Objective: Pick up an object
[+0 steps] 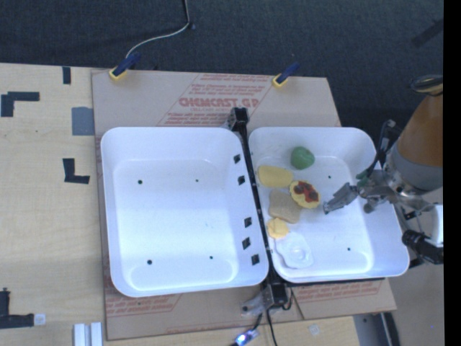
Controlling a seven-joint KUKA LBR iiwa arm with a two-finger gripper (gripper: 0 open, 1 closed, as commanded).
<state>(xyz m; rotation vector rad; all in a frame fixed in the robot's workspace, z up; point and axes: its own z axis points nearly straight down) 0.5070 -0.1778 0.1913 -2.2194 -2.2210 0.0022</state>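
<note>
The arm is reaching in from the right, its gripper point(337, 203) hanging low over the right bin point(360, 262); whether the pincer is apart or together cannot be told. Just left of it the objects are lying clustered: a green ball point(302, 157) farthest, a yellow piece point(274, 176), a red-topped round point(305, 192), a tan slab point(283, 205), a small yellow lump point(277, 228) and a clear white item point(297, 251) nearest.

A printed brown cardboard sheet point(216, 103) lay on a pale wooden bench point(43, 215) marked with dark tape, held by blue-and-yellow clamps point(124, 66) before dark carpeted floor point(288, 20).
</note>
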